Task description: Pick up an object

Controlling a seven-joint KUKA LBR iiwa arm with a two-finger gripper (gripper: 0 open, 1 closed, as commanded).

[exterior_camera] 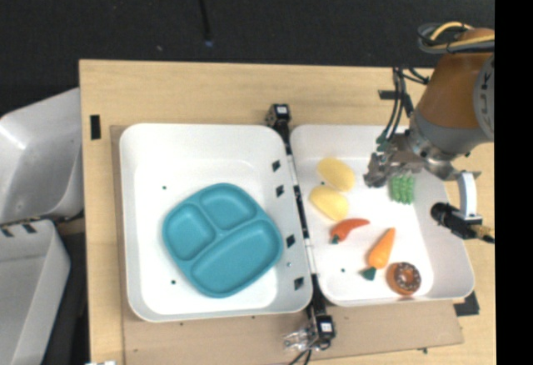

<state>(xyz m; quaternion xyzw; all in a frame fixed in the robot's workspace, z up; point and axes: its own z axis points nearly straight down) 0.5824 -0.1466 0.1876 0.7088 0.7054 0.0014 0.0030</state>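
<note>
**Over the right bin, the tool hangs low among toy food**

In the right bin (441,272), nearest the camera, a brown donut (404,277) lies by the front edge, well in front of the tool (379,172). Just beyond it an orange carrot (381,248) lies at a slant, and to the tool's front left a red chili pepper (349,227) rests on the white floor. Closer to the tool, two yellow pieces sit side by side: a lemon-like one (330,204) and a paler one (336,173) just left of the tool. A green piece (403,188) lies just right of the tool, partly under the wrist. Whether the tool is apart or together cannot be told; nothing is seen between its tips. Far to the tool's left, the other bin (141,188) carries a blue divided plate (221,238). Both bins rest on the wooden table (208,92).
</note>
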